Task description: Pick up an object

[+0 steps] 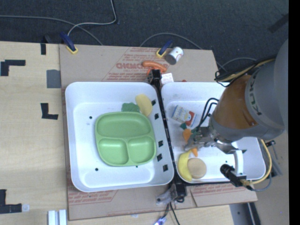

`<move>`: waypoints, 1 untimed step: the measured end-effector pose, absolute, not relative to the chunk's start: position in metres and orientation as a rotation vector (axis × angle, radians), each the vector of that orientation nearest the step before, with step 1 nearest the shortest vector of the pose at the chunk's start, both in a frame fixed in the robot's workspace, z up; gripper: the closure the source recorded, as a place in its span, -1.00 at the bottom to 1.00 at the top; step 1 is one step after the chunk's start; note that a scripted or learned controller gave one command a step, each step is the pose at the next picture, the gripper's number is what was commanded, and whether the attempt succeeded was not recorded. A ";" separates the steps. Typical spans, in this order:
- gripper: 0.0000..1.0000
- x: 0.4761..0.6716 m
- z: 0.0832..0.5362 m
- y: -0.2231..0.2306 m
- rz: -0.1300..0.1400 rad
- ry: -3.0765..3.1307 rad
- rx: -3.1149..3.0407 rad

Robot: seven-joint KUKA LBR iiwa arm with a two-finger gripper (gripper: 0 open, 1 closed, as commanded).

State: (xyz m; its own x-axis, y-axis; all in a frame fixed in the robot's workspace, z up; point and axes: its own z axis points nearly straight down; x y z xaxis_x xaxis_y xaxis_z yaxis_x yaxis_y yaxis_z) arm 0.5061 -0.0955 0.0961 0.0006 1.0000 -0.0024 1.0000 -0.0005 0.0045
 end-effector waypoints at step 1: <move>1.00 0.550 0.184 -0.054 0.000 2.224 2.220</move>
